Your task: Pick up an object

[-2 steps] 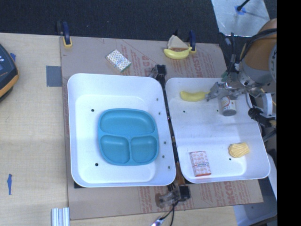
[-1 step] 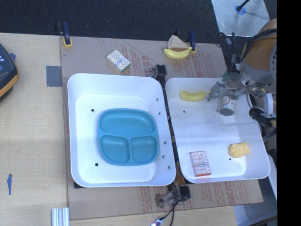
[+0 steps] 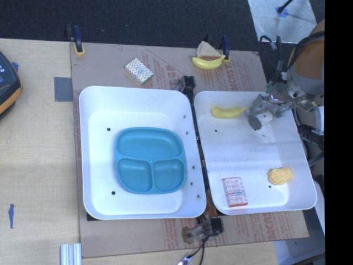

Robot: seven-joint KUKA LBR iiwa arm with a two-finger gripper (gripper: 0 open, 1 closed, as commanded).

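Gripper (image 3: 257, 119) low in the right bin (image 3: 309, 170), far end, just beside the tip of a yellow banana (image 3: 227, 112); can't tell its state from here, nothing visibly in it; same bin, near end: red-and-white packet (image 3: 235, 191) and a yellow ridged chip-like piece (image 3: 280, 175); left bin (image 3: 88, 148) holds a blue divided plate (image 3: 150, 160); second banana (image 3: 208, 62) on the worktop (image 3: 33, 164) beyond the right bin.

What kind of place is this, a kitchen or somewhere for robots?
Probably a robot test bench, not a kitchen. Two shallow white bins sit side by side on clamped cardboard, a grey two-finger gripper reaches over a yellow toy banana, and a blue divided plate lies nearby.
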